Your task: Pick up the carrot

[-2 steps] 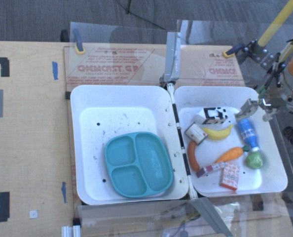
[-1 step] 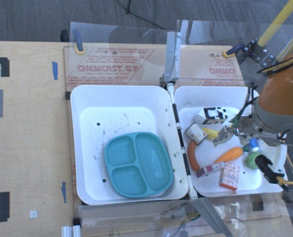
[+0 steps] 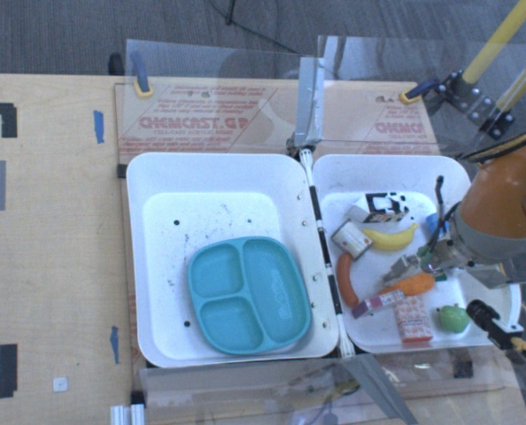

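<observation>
The orange carrot (image 3: 413, 284) lies in the right bin (image 3: 334, 171), near the bin's front right, pointing left towards a pink-capped tube (image 3: 378, 303). My gripper (image 3: 411, 267) reaches in from the right and sits low over the bin, just behind the carrot and touching or nearly touching its upper side. The arm's orange band (image 3: 504, 204) hangs above the bin's right rim. Whether the carrot is between the tips I cannot make out.
Around the carrot lie a banana (image 3: 392, 235), a small box (image 3: 351, 237), a sausage (image 3: 344, 279), a reddish packet (image 3: 413, 319) and a green lime (image 3: 453, 318). A black-and-white item (image 3: 385, 204) sits at the back. The left bin (image 3: 148, 237) holds a teal divided plate (image 3: 247, 295).
</observation>
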Robot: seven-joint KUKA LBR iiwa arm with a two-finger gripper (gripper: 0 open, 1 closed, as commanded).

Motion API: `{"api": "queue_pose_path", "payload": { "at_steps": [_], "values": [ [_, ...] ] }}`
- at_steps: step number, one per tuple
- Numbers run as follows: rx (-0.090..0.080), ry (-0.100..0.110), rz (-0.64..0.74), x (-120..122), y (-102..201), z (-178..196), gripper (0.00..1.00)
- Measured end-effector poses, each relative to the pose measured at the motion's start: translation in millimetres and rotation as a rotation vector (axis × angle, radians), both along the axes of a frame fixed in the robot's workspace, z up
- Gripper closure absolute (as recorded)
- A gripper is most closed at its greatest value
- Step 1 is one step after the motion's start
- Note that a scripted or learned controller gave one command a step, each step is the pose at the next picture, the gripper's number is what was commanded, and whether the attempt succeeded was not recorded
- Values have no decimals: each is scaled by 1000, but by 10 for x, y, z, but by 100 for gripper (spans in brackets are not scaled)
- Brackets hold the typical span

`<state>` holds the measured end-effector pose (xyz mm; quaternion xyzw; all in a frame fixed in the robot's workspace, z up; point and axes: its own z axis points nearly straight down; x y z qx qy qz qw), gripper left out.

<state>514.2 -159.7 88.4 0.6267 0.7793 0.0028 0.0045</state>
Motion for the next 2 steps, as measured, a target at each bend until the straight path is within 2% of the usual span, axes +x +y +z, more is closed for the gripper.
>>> {"api": "queue_pose_path", "payload": {
  "at_steps": [1,2],
  "values": [
    [-6,-8,-6,12,-39,113,100],
    [-2,6,268,-342,286,1013,100]
  ]
}}
